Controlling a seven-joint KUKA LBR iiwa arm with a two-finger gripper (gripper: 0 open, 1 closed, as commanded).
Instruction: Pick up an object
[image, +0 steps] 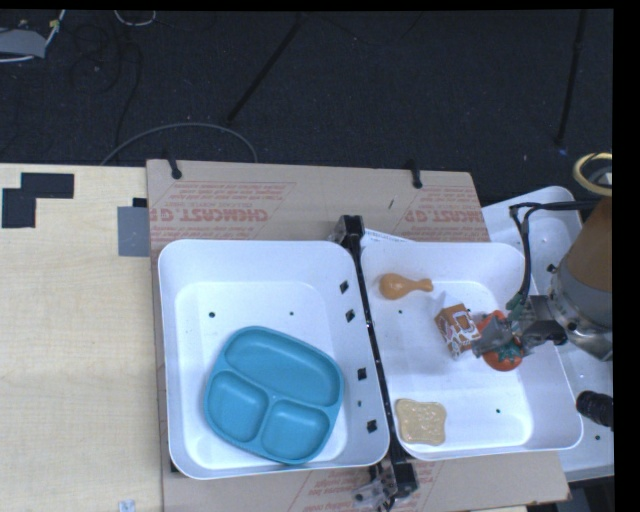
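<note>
Far to the gripper's left, in the left bin (180, 300), lies a blue divided plate (272, 394) with three compartments, tilted a little in the bin's lower half. Nearer, in the right bin (545, 420), a tan, pear-shaped toy (403, 287) rests up and to the left of the gripper, and a flat beige slab (421, 421) like a slice of bread lies below and to its left. Just left of the gripper, and seemingly touching it, sits a small orange-and-white carton (457, 328), tipped at an angle. The gripper (497, 338) is low over the bin floor; whether its fingers are spread or closed cannot be told. A red, round thing (504, 358) lies right under it. Both bins rest on a sheet of printed cardboard (300, 205) on a pale wooden bench (70, 330); beyond it the floor is dark, with cables.
</note>
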